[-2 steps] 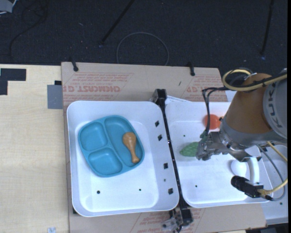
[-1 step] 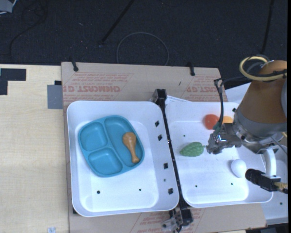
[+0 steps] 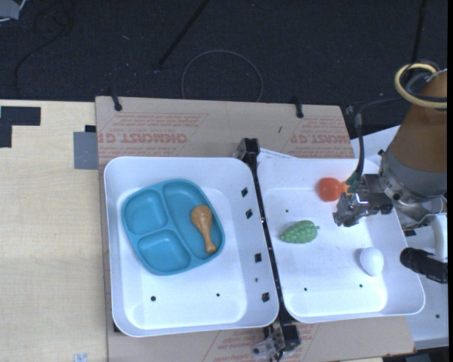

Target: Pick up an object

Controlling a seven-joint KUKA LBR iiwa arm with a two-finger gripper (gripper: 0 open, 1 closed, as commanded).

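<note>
While the blue tray point(image 3: 147, 219) holds a drumstick point(image 3: 204, 227), the tool point(image 3: 346, 216), grip unclear, hovers over the right bin point(image 3: 325, 296).

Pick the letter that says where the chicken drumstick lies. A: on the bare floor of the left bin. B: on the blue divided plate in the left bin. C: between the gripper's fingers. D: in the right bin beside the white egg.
B: the drumstick lies across the right side of the blue divided plate, which sits in the left bin.
</note>
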